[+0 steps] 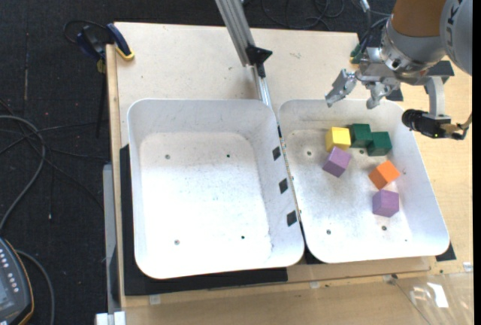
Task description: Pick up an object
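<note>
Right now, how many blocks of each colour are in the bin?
Purple blocks: 2
Yellow block: 1
Green blocks: 2
Orange block: 1
Total: 6, all in the right bin.

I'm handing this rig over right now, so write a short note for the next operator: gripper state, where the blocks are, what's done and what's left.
Gripper: open, nothing between its fingers, hanging above the far edge of the right bin.
Blocks, all in the right bin: yellow block, green block beside it, one purple block just nearer than the yellow, orange block, second purple block nearest the camera.
Left bin: no blocks seen.
Done: nothing picked up yet.
Left: descend on one block, close, lift. The yellow and green blocks lie closest to the gripper.
</note>
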You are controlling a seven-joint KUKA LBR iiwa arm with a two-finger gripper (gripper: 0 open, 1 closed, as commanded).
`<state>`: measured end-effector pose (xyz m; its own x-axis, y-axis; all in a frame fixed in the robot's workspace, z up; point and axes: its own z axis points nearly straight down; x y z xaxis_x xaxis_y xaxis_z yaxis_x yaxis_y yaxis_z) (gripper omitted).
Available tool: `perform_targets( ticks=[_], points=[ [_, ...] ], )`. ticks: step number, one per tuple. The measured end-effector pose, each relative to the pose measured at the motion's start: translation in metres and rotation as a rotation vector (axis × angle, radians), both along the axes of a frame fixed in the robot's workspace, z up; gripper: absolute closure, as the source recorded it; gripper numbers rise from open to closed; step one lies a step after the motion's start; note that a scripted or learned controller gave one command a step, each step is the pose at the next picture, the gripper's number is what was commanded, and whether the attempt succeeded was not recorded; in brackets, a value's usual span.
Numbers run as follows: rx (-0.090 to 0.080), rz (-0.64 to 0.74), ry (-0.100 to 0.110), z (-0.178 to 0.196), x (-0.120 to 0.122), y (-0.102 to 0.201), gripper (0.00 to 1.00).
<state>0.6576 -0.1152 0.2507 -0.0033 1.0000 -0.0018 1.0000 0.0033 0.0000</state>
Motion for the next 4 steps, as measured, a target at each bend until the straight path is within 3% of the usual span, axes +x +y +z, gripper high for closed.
perform_targets(
  ticks=[1,2,3,4],
  points=[
    [0.0,-0.008,0.005,-0.024,-0.054,-0.029,0.0],
    [0.003,-0.005,-0.001,-0.157,-0.037,-0.042,0.0],
    [0.001,-0.004,-0.003,-0.145,-0.037,-0.042,1.0],
    [0.001,-0.005,-0.002,-0.145,-0.037,-0.042,0.0]
  ],
)
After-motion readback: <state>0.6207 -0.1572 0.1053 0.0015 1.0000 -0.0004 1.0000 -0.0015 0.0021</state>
